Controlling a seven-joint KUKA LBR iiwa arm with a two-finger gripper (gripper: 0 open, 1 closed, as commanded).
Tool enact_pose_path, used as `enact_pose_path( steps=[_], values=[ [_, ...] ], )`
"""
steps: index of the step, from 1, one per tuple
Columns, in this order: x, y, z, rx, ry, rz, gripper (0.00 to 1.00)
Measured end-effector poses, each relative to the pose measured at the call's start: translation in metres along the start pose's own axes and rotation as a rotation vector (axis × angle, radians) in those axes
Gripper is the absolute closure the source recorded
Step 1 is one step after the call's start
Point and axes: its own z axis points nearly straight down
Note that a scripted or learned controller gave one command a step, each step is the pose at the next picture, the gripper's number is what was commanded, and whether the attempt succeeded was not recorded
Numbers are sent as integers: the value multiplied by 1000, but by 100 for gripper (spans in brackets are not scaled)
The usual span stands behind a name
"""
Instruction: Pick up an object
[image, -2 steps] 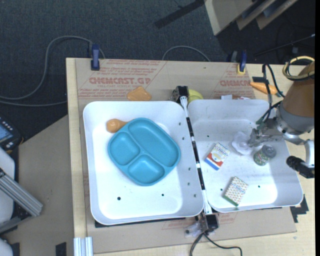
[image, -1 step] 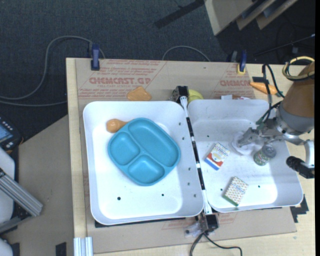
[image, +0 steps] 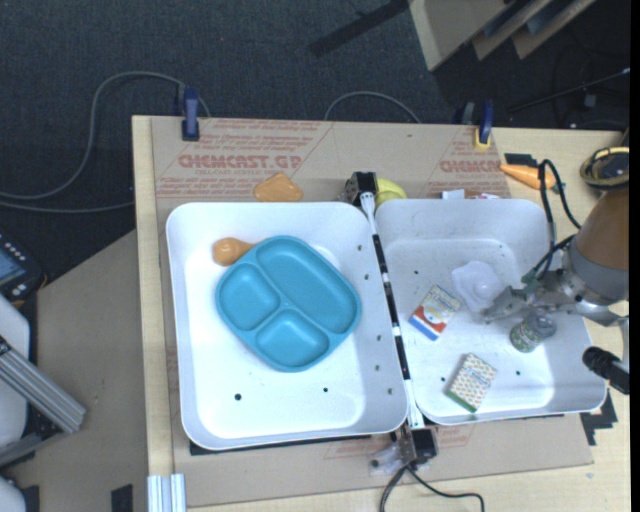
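camera view: cardboard-topped bench (image: 300, 150) on dark carpet (image: 80, 50); pincer (image: 515, 305) state unclear over right bin (image: 440, 225).

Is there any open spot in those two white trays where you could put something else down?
Yes. The left bin has bare floor in front of the blue plate. The right bin is bare along its far side, but crowded toward the hand, around the small carton, patterned packet and green-capped object.

A small green-topped can (image: 527, 335) stands upright in the right bin (image: 500, 225).
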Motion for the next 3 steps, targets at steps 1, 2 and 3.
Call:
enact_pose_path(
  steps=[1,2,3],
  values=[
    [-2,1,-11,-4,-7,1,100],
    [-2,2,-20,-6,-8,2,100],
    [-2,2,-30,-8,-8,2,100]
  ],
)
